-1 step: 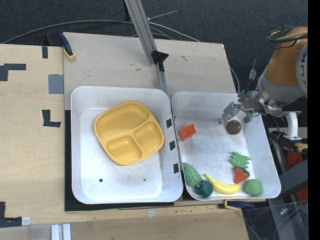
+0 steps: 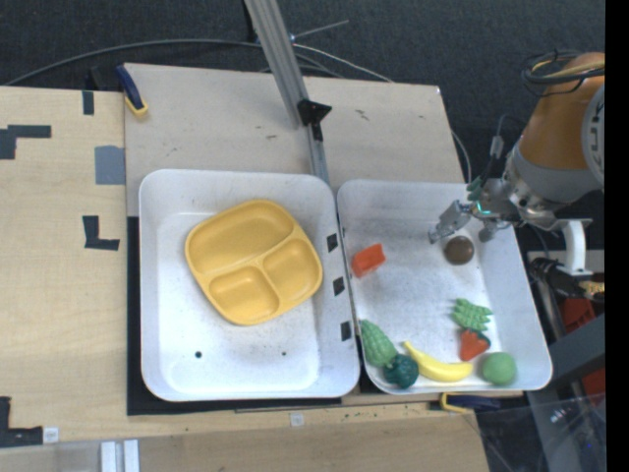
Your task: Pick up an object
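2 white bins are set side by side on 1 wooden bench. In the left bin, 1 yellow divided plate is held. The right bin holds 7 small objects: 1 yellow banana, 1 green leafy vegetable, 1 dark green piece, 1 orange block, 1 green frond above 1 red piece, 1 lime-green ball and 1 brown round object. The gripper is positioned just above the brown round object; whether it is clenched or released cannot be determined. Dark carpet surrounds the bench.
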Action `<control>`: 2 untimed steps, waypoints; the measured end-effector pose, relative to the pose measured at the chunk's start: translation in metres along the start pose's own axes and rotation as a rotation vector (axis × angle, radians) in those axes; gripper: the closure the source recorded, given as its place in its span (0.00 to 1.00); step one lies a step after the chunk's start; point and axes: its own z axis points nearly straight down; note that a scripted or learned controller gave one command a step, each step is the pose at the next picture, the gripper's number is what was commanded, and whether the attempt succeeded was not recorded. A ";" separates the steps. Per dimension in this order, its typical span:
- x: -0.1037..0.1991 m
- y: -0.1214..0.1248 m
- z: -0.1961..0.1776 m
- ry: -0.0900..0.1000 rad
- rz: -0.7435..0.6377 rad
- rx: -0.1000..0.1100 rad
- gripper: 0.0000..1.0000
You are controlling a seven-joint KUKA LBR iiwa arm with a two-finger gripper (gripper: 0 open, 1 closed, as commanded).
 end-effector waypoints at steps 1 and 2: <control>0.007 -0.006 0.061 0.000 0.000 0.007 0.00; 0.007 -0.006 0.105 -0.003 0.001 -0.001 0.00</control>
